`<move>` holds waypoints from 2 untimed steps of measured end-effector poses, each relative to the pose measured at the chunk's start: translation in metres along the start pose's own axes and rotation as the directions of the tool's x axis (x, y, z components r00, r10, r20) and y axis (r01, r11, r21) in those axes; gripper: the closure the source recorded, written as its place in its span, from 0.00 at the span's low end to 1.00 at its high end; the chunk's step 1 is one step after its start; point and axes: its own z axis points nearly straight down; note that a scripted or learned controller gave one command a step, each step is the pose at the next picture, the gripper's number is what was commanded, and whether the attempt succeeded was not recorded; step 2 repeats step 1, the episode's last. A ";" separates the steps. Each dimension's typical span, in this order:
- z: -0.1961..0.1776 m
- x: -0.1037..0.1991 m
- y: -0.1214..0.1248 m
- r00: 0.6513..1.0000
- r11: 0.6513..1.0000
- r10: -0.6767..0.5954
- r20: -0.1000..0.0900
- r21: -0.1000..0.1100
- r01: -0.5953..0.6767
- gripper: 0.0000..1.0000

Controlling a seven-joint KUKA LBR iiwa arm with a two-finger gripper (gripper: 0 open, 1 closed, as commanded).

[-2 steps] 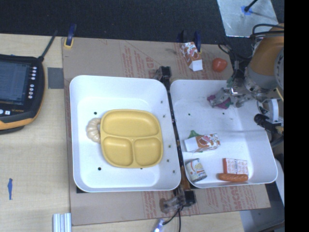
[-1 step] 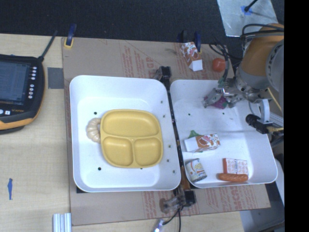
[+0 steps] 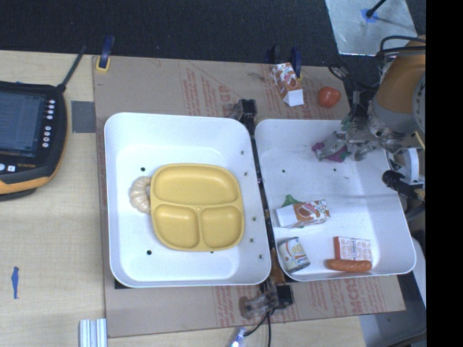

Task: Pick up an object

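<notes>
1. Reaching in from the camera view's right, my gripper (image 3: 346, 147) sits low over the far end of the right bin (image 3: 383, 215), the grey arm and its orange band (image 3: 398, 85) rising behind it.
2. Whether my gripper is clenched or released I cannot tell; the tool is a dark tangle at this angle.
3. A small purple object (image 3: 325, 150) lies on the bin floor just to the left of my gripper, at its tip. I cannot tell whether the two are touching or whether it is grasped.
4. Nearer the camera than my gripper, in the same bin, a small carton (image 3: 307, 212) lies flat with a green scrap (image 3: 289, 201) at its left corner.
5. Further toward the camera, at the bin's near edge, sit a small tin (image 3: 293, 254), a red-and-white box (image 3: 353, 249) and an orange stick-shaped item (image 3: 347, 266) just beside that box.
6. Beyond my gripper, outside the bins on the cardboard sheet (image 3: 181, 85), stand a little carton (image 3: 288, 82) and a red ball-like item (image 3: 329, 96).
7. Well to the left of my gripper, the left bin (image 3: 130, 259) holds a yellow divided tray (image 3: 195, 207) with a pale, rounded item (image 3: 139, 194) touching its left edge.
8. Far off to the left, a handheld control screen (image 3: 25, 136) rests on the bench.
</notes>
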 end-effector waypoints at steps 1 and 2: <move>0.000 0.019 0.000 1.000 1.000 -0.002 0.000 0.003 0.002 0.00; 0.000 0.019 0.000 1.000 1.000 -0.002 0.000 0.003 0.002 0.00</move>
